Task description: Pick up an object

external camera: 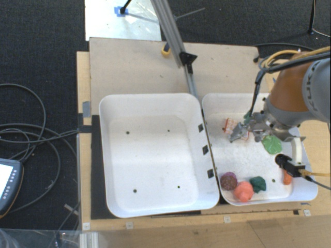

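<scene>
End effector (239, 134) low in the right bin (217, 107).
It sits beside a red-and-white item (229, 124); whether it is apart or together I cannot tell. A green piece (271, 144) lies near.

Light is bright, even and diffuse from overhead; the two white bins (155, 154) left of and beneath the gripper (239, 134) are near overexposed, with soft faint shadows; focus is slightly soft throughout, the picture grainy; the dark floor loses detail.
</scene>
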Robot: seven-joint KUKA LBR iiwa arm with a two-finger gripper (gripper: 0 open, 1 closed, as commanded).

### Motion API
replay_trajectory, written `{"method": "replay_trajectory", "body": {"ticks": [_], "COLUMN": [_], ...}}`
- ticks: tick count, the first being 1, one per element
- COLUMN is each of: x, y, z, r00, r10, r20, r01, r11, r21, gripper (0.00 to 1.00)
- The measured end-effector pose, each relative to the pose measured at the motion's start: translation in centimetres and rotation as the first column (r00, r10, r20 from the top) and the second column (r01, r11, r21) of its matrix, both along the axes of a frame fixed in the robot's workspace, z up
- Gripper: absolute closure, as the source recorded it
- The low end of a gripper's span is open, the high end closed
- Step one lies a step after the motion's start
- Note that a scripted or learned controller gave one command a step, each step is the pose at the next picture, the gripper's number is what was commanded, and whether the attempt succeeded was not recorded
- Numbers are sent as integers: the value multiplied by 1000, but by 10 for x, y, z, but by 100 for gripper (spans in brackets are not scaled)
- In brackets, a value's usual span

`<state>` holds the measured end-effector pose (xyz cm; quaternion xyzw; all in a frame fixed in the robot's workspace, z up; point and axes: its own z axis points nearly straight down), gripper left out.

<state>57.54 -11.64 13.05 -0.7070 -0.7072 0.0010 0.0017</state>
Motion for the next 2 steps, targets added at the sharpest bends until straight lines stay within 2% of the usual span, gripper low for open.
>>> {"method": "replay_trajectory", "body": {"ticks": [1, 2], "x": [2, 10], "y": [-1, -3], "z": [15, 61], "r00": [1000, 1000], "r10": [0, 4], "r20": [7, 10], "r01": [0, -4], "r11": [1000, 1000], "r21": [-1, -3], "gripper": [100, 100]}}
